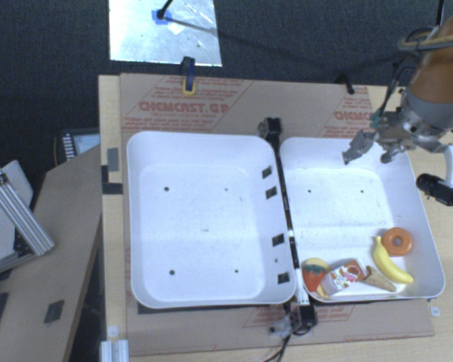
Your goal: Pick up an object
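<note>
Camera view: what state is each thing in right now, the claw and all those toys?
Gripper: open, holding nothing, above the right bin's far edge.
Banana: lying flat in the right bin.
Orange ring: lying beside the banana's top end.
Tomato: resting at the near wall.
Small packet: lying flat.

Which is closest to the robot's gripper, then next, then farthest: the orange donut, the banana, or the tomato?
From the gripper in the camera view:
1. Orange donut, right bin, near the right wall.
2. Banana, just below the donut.
3. Tomato, right bin's lower left corner.
</note>
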